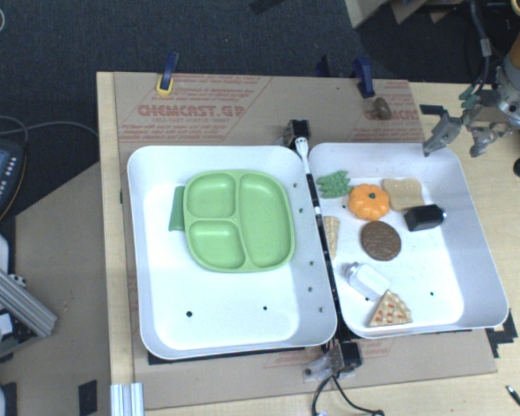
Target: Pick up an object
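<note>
Pizza-slice toy (389,308) lies at the front edge of the right bin (468,258), a small white bottle (365,278) just behind it. Brown disc (380,240), orange pumpkin (368,201), tan bread piece (403,192), black block (423,217) and green leafy piece (334,183) cluster toward the bin's back-left. Gripper (458,139) hovers over the back-right corner, fingers spread, nothing between them. Left bin (156,310) holds a green divided plate (239,219). Risk, as I judge it: crowded items, so a descent could nudge neighbours or pinch two. Wrist cut off at right; a tan item (330,232) by the bins' divider is unclear.
</note>
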Action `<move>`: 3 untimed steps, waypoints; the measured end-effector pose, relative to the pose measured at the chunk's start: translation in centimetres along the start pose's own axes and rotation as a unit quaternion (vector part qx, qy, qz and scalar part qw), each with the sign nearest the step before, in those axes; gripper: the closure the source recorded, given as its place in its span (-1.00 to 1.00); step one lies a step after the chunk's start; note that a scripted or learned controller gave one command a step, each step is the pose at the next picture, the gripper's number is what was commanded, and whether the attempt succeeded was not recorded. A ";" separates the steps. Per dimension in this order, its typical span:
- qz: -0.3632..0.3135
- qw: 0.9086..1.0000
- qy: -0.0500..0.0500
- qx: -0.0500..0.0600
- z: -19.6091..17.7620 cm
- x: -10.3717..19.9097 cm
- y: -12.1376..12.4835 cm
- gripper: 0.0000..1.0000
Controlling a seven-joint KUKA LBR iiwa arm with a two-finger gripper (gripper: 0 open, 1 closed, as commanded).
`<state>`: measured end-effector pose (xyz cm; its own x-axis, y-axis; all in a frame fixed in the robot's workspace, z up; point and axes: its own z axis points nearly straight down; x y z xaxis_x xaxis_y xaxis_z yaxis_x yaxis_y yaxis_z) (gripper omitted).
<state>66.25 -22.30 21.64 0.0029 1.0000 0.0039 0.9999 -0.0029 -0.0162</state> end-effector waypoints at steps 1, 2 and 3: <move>-0.002 1.000 -0.002 -0.008 -1.1 0.1 0.3 -1.00; -0.003 1.000 -0.001 -0.005 4.9 0.1 1.1 -1.00; -0.002 1.000 -0.001 -0.006 9.3 0.3 0.6 -1.00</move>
<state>66.72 -21.93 12.35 -0.0013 1.0000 0.0011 1.0000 0.0013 -0.0046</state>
